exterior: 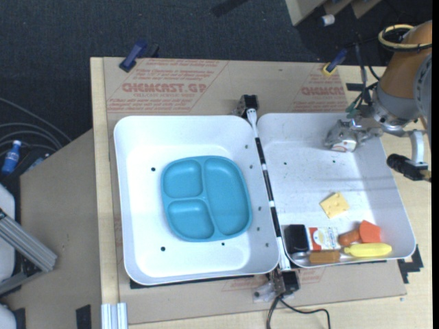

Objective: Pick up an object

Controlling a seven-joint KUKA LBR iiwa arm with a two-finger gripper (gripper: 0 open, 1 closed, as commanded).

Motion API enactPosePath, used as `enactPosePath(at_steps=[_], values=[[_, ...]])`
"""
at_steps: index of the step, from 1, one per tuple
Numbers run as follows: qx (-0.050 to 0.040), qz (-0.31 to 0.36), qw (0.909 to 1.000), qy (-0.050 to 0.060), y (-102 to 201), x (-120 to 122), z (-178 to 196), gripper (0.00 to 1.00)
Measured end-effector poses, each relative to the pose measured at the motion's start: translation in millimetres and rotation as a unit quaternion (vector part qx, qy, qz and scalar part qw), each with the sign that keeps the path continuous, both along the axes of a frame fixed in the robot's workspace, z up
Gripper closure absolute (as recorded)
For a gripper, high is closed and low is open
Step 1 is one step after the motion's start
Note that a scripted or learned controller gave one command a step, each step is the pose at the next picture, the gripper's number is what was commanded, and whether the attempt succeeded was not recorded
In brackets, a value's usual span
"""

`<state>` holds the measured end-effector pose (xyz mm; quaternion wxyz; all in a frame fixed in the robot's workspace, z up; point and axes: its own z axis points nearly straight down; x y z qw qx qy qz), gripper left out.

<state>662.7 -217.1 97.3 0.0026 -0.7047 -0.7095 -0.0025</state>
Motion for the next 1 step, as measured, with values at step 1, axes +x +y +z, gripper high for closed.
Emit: enactPosePath(at_steps=[1], values=[[-0.0045,-0.003,1.0000,-0.002,8.8,-48.2,112.1,1.00]])
